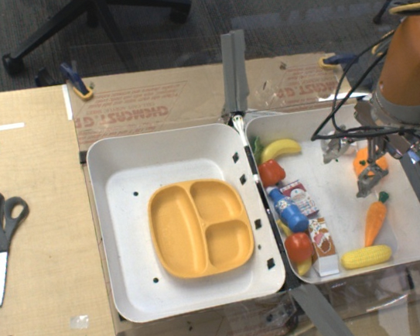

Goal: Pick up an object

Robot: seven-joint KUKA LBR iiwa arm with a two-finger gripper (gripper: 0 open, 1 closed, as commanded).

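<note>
Tool (pixel 371 163) hides most of an orange object (pixel 367 164); grip indiscernible.

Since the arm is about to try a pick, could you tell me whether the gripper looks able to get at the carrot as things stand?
Probably yes. The carrot lies by itself on the bare floor of the right bin, apart from the corn below it, and the gripper hangs just above it with nothing between them.

Bystanders on the surface
Scissors (pixel 1 234) are lying near the surface's left edge, a blue clamp (pixel 76 81) is gripping its far edge, and an office chair base (pixel 93 16) is standing beyond.
</note>
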